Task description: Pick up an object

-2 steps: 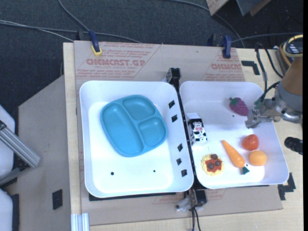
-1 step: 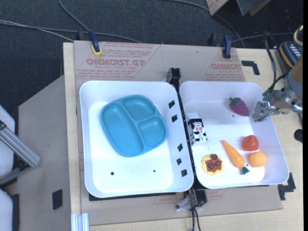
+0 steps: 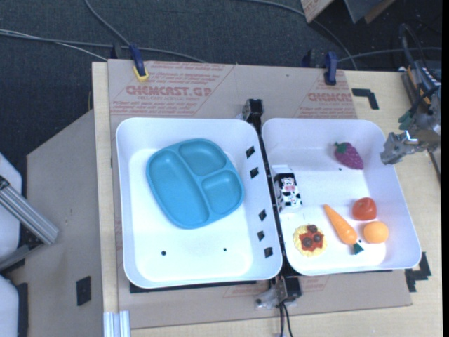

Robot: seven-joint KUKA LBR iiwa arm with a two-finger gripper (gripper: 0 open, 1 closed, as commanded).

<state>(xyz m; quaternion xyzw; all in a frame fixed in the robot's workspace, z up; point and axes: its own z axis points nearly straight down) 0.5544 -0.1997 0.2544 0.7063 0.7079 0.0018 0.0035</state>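
Both white bins [image 3: 133,188] look like smooth, shiny plastic. The blue plate [image 3: 195,182] looks like smooth, dull plastic. The bench top [image 3: 393,100] looks like pale wood, with brown paper [image 3: 175,86] along its far edge. The little toy carrot [image 3: 341,225] looks like smooth plastic too.

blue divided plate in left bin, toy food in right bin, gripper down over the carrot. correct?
Not quite. The blue divided plate is in the left bin and the toy food in the right bin, but the camera view shows the gripper at the right bin's upper right edge, apart from the carrot.
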